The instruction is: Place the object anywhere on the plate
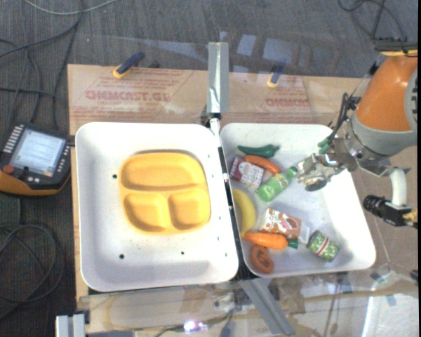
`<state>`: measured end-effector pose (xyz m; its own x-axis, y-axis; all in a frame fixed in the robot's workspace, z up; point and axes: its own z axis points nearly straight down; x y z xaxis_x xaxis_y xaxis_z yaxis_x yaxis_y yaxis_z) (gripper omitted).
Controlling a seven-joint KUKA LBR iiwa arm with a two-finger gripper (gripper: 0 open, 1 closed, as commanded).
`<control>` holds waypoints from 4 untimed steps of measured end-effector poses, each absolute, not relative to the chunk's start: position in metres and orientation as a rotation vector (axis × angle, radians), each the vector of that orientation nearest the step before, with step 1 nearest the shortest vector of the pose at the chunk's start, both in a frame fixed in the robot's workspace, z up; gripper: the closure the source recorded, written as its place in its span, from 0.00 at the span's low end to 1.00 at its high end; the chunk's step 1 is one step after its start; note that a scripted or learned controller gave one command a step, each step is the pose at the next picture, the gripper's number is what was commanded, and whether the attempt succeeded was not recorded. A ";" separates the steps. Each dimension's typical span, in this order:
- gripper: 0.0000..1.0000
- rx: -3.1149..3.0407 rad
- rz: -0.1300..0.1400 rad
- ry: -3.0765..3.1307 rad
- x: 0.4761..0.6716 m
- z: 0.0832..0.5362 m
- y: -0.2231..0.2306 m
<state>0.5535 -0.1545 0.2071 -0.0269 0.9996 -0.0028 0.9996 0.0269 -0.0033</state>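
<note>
A yellow plate [165, 190] with three compartments lies in the left white bin [98, 251]. The right white bin [351, 223] holds several toy foods. My gripper [313, 175] hangs over the upper right part of that bin, just right of a small green bottle [276, 184]. I cannot make out anything held in it. The arm's orange band [386, 97] sits above it at the right edge.
Also in the right bin are a green pepper [258, 150], a carrot [261, 163], a purple packet [246, 175], a banana [245, 210], a snack packet [281, 224], a second carrot [266, 241], a can [323, 246] and a red ring [262, 259]. A teach pendant [31, 160] lies left of the bench.
</note>
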 end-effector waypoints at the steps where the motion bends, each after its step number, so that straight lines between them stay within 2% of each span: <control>1: 1.00 -2.058 0.005 -2.371 0.599 0.207 -0.071; 2: 1.00 -1.696 0.004 -2.642 0.602 0.189 -0.010; 3: 1.00 -1.571 0.003 -2.721 0.626 0.250 -0.035; 4: 1.00 -1.570 0.006 -2.721 0.640 0.183 -0.058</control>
<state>0.6401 -0.0585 0.1830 -0.5007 0.8656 -0.0020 0.8656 0.5007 -0.0032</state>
